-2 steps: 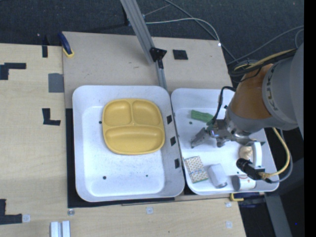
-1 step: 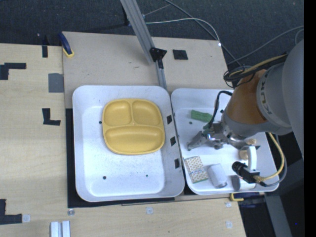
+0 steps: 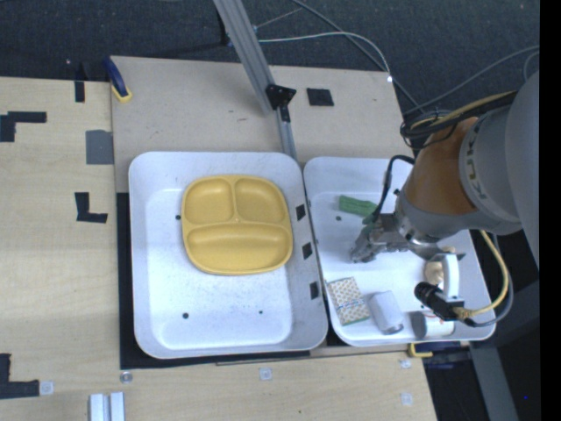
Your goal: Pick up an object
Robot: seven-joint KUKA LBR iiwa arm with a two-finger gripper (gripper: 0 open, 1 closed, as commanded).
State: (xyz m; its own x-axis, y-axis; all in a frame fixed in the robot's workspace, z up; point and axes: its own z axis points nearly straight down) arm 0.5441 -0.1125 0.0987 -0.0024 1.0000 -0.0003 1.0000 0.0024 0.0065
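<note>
A small green oblong object [image 3: 356, 205] lies in the right white bin [image 3: 326, 175], near its far wall, long axis roughly left to right. The grey two-finger gripper [image 3: 365, 247] hangs just nearer the camera than it, nothing visibly between the jaws, which look slightly parted. No writing is legible; a checkered card [image 3: 346, 299] and a grey cylinder [image 3: 384, 310] lie nearby.

No text, label, brand or number can be read anywhere; the patterned card [image 3: 348, 300] at the lower right of the frame shows only a fine check.
</note>
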